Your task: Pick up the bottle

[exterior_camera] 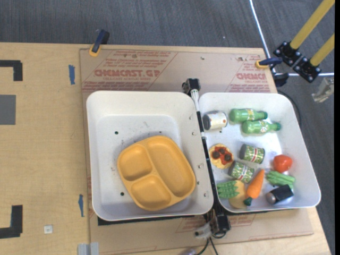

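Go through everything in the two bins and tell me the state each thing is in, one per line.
Upper green bottle: lying on its side, right bin.
Lower green bottle: lying on its side, just below the first.
Silver can: on its side, by the divider.
Two green-labelled cans: tipped over.
Carrot: lying slantwise.
Tomato: resting near the right wall.
Yellow tray: flat, right way up, left bin.

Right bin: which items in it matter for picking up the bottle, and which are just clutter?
For the job:
upper green bottle
lower green bottle

Lying about:
silver can
two green-labelled cans
pizza slice
tomato
carrot
yellow divided plate in the left bin
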Robot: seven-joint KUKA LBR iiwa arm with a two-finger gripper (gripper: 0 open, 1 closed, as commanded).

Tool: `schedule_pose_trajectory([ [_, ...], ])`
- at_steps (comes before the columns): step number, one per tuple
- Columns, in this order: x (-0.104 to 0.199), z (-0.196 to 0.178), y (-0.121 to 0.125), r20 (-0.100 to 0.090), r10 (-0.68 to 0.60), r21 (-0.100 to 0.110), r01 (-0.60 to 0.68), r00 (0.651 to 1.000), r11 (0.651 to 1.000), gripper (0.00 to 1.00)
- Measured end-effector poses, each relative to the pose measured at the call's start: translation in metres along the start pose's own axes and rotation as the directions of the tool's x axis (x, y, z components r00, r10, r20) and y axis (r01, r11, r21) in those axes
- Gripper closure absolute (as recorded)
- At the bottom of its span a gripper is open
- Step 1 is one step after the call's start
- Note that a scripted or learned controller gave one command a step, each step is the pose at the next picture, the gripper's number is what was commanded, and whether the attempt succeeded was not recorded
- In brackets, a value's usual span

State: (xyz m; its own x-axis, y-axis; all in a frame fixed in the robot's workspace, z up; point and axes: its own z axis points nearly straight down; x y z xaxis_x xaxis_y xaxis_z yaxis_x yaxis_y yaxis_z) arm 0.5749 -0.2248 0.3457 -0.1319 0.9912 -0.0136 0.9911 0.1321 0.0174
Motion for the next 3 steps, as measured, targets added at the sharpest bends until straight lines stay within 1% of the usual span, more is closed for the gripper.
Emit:
schedule_pose_trajectory([
  [3, -0.001, -0.032, 0.003, 0.008, -0.003, -0.011, 0.003, 1.0, 1.0, 1.0],
])
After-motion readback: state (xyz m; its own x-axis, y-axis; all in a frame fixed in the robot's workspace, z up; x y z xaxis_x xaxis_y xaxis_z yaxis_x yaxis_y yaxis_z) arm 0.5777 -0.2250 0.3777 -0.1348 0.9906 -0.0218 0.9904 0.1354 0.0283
